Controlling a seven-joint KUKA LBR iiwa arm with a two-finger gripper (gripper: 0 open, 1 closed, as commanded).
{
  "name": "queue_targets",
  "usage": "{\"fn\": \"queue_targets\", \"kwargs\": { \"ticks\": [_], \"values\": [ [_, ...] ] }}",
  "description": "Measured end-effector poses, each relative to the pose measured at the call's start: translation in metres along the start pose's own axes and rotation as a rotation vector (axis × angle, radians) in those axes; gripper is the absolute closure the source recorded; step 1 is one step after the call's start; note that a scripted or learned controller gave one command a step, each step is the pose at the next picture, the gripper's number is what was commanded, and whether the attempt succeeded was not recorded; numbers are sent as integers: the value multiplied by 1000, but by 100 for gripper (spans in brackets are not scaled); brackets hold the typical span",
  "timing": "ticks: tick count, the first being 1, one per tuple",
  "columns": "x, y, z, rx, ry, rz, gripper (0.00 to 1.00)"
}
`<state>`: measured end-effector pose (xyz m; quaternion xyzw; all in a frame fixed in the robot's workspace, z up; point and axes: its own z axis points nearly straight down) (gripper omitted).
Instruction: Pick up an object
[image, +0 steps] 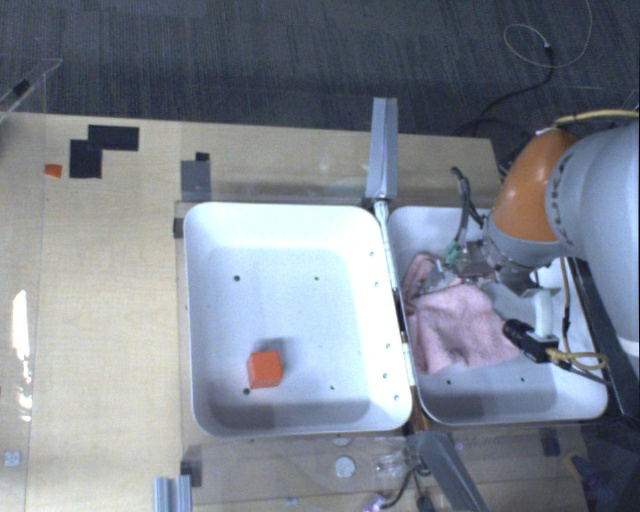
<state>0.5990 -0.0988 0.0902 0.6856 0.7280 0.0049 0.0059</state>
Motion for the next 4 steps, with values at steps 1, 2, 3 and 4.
{"fn": "queue_targets", "kwargs": {
  "ticks": [1,2,3,4],
  "values": [
    [1,3,-13,-9,-2,-9,100],
    [-24,5,-48,7,0,-150,100],
    [32,63,-95,6,1,-108,100],
    [-5,72,-77,6,0,-252,100]
  ]
}}
